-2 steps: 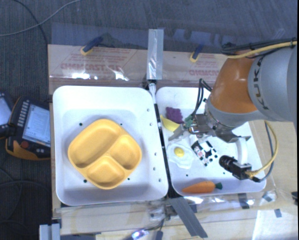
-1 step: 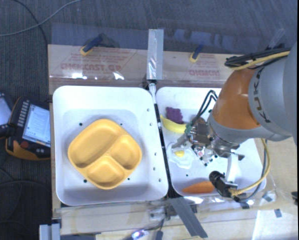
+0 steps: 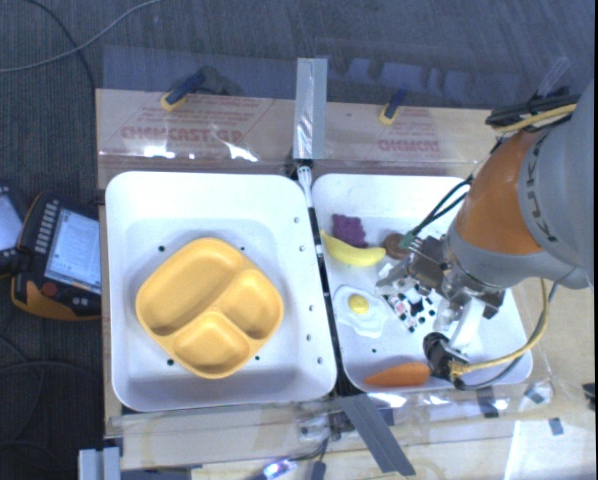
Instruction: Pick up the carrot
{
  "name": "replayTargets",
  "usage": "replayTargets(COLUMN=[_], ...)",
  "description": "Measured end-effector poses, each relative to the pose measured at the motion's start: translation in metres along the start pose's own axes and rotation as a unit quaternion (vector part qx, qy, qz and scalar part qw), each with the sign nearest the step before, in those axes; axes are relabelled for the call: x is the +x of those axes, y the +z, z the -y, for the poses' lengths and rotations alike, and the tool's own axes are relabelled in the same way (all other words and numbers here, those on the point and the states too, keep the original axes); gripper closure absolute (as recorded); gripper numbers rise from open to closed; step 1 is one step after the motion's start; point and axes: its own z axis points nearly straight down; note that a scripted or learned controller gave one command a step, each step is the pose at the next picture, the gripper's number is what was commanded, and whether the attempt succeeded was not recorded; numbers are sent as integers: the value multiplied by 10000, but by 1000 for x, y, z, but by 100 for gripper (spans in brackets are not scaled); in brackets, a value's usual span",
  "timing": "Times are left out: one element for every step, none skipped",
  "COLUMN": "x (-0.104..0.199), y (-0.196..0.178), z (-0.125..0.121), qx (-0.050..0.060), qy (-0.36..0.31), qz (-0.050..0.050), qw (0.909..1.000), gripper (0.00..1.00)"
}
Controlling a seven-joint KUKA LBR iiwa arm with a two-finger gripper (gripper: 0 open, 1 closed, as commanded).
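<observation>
Carrot seen lying at near edge of right bin. Gripper positioned above it, near fried egg; finger state cannot be determined.

We see the arm reaching in from the right, bent down. Its gripper hangs low, wrist tilted left.

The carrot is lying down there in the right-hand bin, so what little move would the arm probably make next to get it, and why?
Probably a short shift toward the bin's near wall. The carrot lies flat against that front edge of the right bin, while the gripper sits farther in, above the fried egg and banana. Nothing shows between its fingers, so it likely must line up over the carrot first.
</observation>
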Motion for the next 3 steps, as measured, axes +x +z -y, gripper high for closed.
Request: replayTargets(x=[31,5,4], y=[0,0,11], z=[17,3,-51], qx=[-9,-5,-9], qy=[2422,4008,3626], qz=[-1,9,7], qw=[9702,9162,9319], gripper=[0,0,0])
